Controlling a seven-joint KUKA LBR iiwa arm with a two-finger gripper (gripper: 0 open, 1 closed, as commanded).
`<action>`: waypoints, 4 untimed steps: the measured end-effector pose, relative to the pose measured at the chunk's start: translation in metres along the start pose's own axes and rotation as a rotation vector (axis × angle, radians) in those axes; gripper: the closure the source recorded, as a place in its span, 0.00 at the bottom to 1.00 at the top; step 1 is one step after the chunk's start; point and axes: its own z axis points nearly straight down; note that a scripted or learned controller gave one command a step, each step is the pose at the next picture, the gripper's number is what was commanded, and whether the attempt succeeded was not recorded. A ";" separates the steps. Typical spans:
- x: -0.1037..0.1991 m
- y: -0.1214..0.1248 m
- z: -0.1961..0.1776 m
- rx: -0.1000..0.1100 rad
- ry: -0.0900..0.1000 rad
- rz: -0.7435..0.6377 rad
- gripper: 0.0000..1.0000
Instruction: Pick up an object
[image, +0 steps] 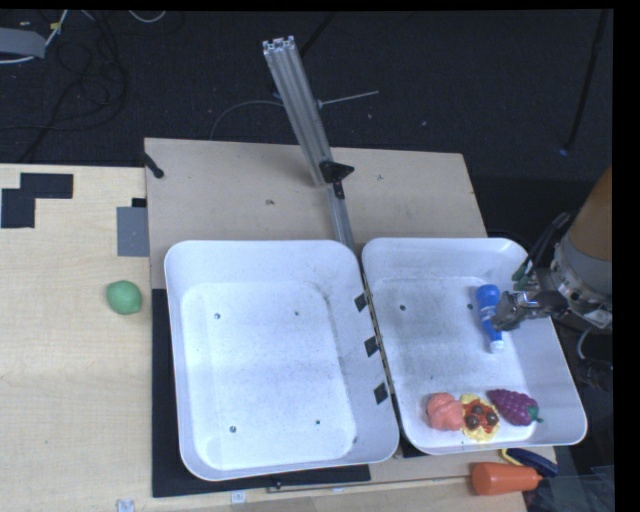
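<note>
A small blue and white bottle lies in the right bin, near its right wall. My gripper reaches in from the right and sits right against the bottle's right side, low over the bin floor. Whether it has hold of the bottle cannot be made out. At the bin's front edge lie a pink-orange toy, a yellow and red toy and a bunch of purple grapes, all well in front of the gripper.
The left bin stands beside the right one, with black clips along the shared rim. An orange carrot-like toy lies outside the right bin's front edge. A green ball rests on the bench at left. A metal rail slants behind the bins.
</note>
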 end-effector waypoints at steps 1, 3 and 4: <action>0.046 0.001 0.004 0.000 0.001 -0.003 1.00; 0.155 -0.020 0.012 0.001 0.001 -0.004 1.00; 0.206 -0.025 0.015 0.000 0.001 -0.004 1.00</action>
